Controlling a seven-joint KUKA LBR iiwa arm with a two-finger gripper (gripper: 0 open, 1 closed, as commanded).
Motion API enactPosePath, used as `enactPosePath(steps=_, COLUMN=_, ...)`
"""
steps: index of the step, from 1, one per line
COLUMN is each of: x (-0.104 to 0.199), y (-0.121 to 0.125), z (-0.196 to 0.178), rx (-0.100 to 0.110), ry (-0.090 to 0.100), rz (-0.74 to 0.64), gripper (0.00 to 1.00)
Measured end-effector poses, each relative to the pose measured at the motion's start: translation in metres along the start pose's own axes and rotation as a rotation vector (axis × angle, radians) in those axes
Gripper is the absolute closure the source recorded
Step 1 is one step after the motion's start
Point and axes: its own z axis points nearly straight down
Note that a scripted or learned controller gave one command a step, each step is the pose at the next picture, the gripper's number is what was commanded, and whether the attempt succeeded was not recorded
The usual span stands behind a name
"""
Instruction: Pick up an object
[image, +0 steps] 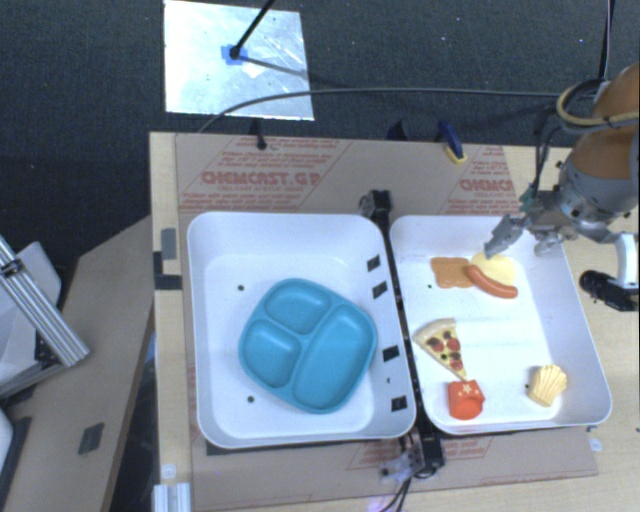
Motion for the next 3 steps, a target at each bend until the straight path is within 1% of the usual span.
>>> enactPosePath(steps=1, x=0.0, y=0.003, z=-0.009, rx=-0.013, ry=-0.002, rz=-0.003, gripper=0.0)
enactPosePath(steps=2, x=-0.002, y=-0.002, z=0.052, rx=-0.01, ry=-0.002, rz=0.0, gripper=0.0)
enactPosePath(steps=3, x=-0.002, y=-0.001, z=0.103, rx=-0.011, ry=-0.002, rz=-0.001, gripper=0.0)
